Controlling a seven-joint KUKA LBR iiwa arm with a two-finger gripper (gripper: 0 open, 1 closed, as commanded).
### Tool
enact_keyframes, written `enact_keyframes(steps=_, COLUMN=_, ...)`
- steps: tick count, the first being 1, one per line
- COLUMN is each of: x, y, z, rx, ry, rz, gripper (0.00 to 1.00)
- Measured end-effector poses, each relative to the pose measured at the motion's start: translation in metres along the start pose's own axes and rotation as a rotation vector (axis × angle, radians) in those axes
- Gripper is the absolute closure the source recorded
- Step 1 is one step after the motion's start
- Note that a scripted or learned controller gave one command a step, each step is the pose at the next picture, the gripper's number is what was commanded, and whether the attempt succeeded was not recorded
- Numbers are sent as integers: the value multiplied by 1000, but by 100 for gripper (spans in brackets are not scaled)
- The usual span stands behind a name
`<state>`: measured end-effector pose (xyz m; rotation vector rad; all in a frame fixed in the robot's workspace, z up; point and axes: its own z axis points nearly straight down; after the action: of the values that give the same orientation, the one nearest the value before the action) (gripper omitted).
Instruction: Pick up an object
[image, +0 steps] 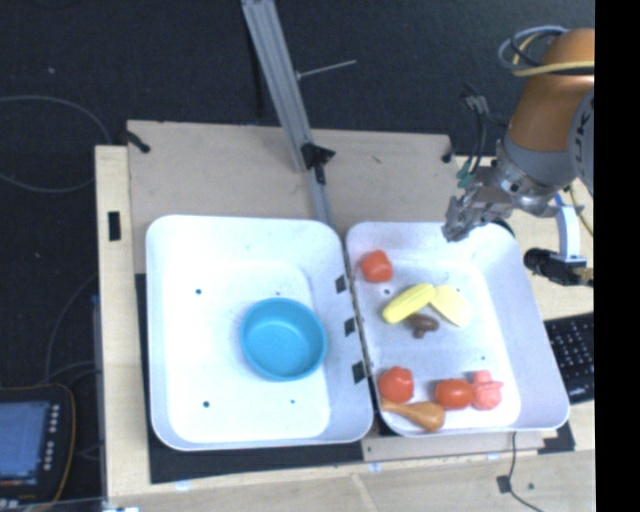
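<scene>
My gripper (458, 228) hangs over the far right corner of the right bin (520, 290), with nothing visible between its fingers. In that bin lie a red piece (376, 266) at the far left, a yellow banana-like piece (408, 302) with a pale yellow wedge (451, 307) beside it, and a small brown piece (425, 325) just in front. Along the near edge sit a red piece (396, 384), an orange pear shape (417, 413), a red tomato-like piece (453, 393) and a pink piece (486, 391). The gripper is well above and behind all of them.
The left bin (180, 250) holds a blue bowl (283, 338). A grey metal pole (285, 95) slants up from between the bins. A black keyboard (574, 352) lies at the right, and a small screen (30, 440) sits at the lower left.
</scene>
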<state>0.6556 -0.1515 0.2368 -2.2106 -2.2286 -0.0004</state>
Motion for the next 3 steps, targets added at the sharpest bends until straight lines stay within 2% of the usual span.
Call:
enact_keyframes(steps=1, x=47, y=-1, z=-9, rx=0, ry=2, rz=-1, gripper=100)
enact_keyframes(steps=3, x=171, y=-19, z=-21, rx=3, ry=2, rz=-3, gripper=100)
